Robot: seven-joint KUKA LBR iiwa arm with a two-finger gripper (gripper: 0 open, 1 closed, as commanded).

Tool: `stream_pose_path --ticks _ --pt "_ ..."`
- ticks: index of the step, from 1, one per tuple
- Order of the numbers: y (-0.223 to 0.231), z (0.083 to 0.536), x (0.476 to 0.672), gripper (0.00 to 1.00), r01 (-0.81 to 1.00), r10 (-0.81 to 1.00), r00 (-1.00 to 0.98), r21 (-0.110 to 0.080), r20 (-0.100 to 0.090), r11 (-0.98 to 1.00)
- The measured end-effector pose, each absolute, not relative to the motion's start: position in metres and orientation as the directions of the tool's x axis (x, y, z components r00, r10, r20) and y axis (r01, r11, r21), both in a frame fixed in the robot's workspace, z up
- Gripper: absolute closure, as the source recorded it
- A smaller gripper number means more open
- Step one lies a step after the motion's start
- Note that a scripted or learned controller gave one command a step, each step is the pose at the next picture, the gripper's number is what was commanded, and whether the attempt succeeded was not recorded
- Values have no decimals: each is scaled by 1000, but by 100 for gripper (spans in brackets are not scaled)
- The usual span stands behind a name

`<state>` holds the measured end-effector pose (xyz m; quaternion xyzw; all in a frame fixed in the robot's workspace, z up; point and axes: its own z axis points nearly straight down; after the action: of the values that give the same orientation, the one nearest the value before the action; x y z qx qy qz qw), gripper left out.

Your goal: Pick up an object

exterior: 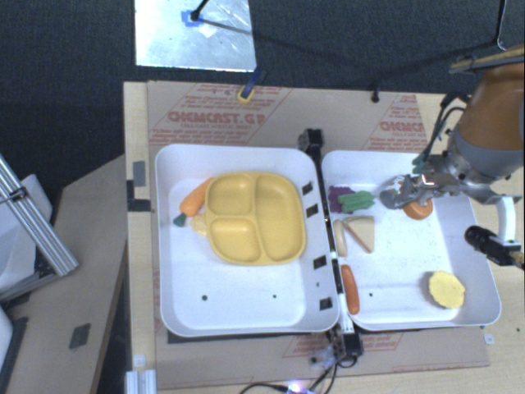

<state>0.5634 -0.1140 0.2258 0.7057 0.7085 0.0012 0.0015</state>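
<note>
1. Claw (pixel 402 195) sits low in the right bin (pixel 476 245), near its far edge, just beside an orange round piece (pixel 419 210) and a purple-green veg (pixel 351 198).
2. Can't tell if claw is released or clenched; too small and blurred.
3. Nothing visibly lifted, so pick looks not yet done.
4. Other candidates in right bin: cream wedge (pixel 360 233) by the left wall, sausage (pixel 350 289) at near-left corner, yellow disc (pixel 446 289) near-right.
5. Left bin (pixel 176 220): yellow tray (pixel 250 217), carrot (pixel 194 197) at tray's left edge.
6. Left to do, imo: close on a piece, raise it clear.
</note>
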Motion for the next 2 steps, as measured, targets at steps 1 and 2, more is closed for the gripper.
stream_pose_path --ticks 1,2 --pt "-71 229 561 100 1000 1000 -8 1 1 8" --pt "-17 237 560 100 1000 1000 -10 2 2 10"
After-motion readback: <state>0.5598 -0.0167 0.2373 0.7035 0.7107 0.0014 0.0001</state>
